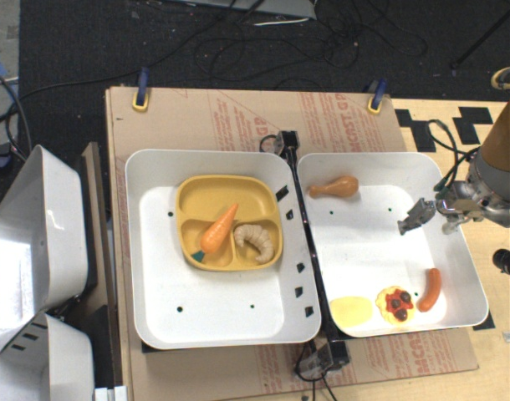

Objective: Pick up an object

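Gripper (pixel 415 216) hung over right bin (pixel 456 257), near its right wall, fingers apparently spread and gripping nothing, though small in view. Chicken drumstick (pixel 335 188) lay at bin's far side, well apart from gripper. Sausage (pixel 430 290), small pizza (pixel 396 303) and yellow disc (pixel 351 311) sat along near edge. Left bin (pixel 155 307) held yellow plate (pixel 188 203) with carrot (pixel 219 229) and shrimp (pixel 256 241)

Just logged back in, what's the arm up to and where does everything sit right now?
The arm's claw hovers over the right bin, with nothing visibly in it. That bin holds a drumstick, a sausage, a small pizza and a yellow disc. In the left bin, a yellow plate carries a carrot and a shrimp.
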Tool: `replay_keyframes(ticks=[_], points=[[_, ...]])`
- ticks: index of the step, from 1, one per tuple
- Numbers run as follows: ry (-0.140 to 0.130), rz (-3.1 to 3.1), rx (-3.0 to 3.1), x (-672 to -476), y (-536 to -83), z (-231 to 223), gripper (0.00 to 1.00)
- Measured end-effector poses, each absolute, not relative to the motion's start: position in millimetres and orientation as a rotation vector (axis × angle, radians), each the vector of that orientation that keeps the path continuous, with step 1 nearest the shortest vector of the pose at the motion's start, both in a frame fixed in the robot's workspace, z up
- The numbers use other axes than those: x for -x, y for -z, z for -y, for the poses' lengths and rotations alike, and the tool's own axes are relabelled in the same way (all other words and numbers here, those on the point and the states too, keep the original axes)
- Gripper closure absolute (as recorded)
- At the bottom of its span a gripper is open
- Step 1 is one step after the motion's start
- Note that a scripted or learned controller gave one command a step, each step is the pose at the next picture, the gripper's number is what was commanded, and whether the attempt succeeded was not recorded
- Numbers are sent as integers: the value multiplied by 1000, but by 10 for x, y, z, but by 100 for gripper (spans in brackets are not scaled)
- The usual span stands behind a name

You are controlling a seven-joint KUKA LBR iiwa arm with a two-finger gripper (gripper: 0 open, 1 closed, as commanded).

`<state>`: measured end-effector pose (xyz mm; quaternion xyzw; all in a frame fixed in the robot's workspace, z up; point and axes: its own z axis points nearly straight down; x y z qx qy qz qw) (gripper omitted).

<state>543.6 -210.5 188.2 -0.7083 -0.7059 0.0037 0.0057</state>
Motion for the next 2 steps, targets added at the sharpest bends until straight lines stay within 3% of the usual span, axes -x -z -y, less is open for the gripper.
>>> replay_keyframes(ticks=[1, 2], points=[[-1, 2222, 2220, -5471, -1958, 2098, 0], [-3, 2218, 2220, -5436, -1511, 2042, 0]])
